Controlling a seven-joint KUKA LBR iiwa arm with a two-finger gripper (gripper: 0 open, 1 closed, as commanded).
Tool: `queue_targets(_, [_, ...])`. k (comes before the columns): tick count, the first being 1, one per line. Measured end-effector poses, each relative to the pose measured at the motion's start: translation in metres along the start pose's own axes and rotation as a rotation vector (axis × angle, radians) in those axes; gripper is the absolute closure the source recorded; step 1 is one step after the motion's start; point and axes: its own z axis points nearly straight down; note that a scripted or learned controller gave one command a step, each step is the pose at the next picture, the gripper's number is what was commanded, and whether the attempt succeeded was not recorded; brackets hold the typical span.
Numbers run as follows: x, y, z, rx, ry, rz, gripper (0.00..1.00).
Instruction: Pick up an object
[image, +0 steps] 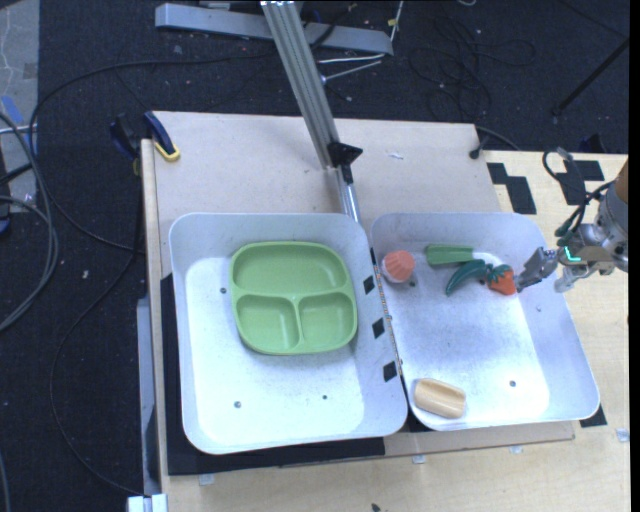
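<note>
My hand (552, 268) hangs at the right rim of the right bin (560, 350), and I cannot tell its state from here. The toy carrot (485, 274), orange tip and green leaves, lies in that bin just left of my hand, its orange end nearest me. The same bin holds three more things: one green piece (449, 255) above the carrot, one orange-red ball (399, 265) near the left wall, one tan bread roll (439, 398) at the near edge. The left bin (200, 400) holds one green divided plate (295, 297). Two bins sit on the desk (250, 165).
</note>
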Motion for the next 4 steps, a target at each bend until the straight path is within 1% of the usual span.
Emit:
queue_targets(1, [0.0, 0.001, -0.001, -0.003, -0.001, -0.001, 0.0])
queue_targets(2, [0.006, 0.01, 0.053, 0.001, 0.0, -0.003, 0.0])
queue_targets(3, [0.011, 0.011, 0.116, 0.002, 0.001, -0.001, 0.0])
queue_targets(4, [0.011, 0.012, 0.143, -0.004, -0.002, -0.001, 0.0])
